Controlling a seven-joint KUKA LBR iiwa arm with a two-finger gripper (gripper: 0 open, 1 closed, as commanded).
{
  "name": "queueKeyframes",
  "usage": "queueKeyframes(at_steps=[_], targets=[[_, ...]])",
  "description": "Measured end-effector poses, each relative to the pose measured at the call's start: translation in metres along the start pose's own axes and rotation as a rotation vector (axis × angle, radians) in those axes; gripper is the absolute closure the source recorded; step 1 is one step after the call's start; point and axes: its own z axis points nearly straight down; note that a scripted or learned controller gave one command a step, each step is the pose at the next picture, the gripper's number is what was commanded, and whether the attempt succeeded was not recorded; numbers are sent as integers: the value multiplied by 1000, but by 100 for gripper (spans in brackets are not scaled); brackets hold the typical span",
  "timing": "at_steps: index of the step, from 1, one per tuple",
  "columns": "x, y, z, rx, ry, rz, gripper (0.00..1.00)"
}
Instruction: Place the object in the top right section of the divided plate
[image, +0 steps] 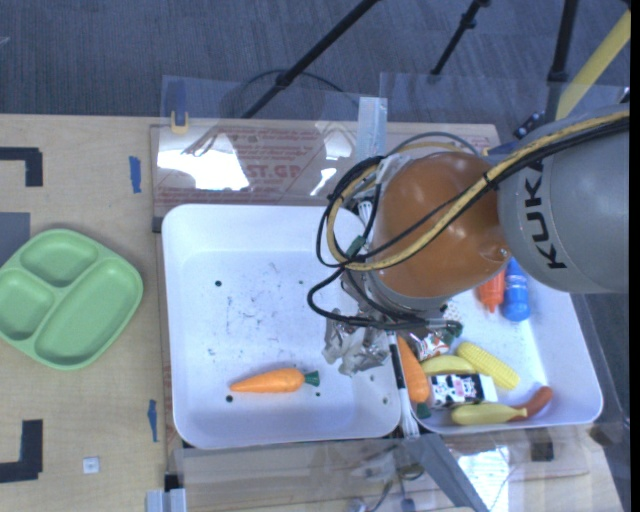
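**Carrot lies free, gripper hovers just past its leafy end**

The gripper (355, 350) hangs low over the left bin (190, 240), near the wall it shares with the right bin (570, 330). From where I stand the metal fingers are a blurred tangle, so I cannot tell whether they are parted or closed; nothing shows between them.

The carrot (267, 381), my guess for the object, lies flat on the bin floor, to the left of the fingers and a little nearer the front wall, its green stub pointing toward them. It looks like a light, hard plastic toy: smooth, tapered, likely to roll or squirt out of a poor pinch. I would take it across the thick orange middle, fingers square to its length, not at the thin tip or the stub.

Room is tight on one side: the front wall runs close beside the carrot. Away from that wall the floor is open. The plate (68, 297) sits well apart, beyond the bin's left wall, so the carrot must be lifted over that rim. The bench (90, 150) around the plate gives free approach.
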Motion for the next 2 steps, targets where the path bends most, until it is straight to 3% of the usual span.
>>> queueKeyframes(at_steps=[1, 2], targets=[[-41, 57, 90, -1, 8, -267, 100], [-118, 30, 15, -3, 9, -373, 100]])
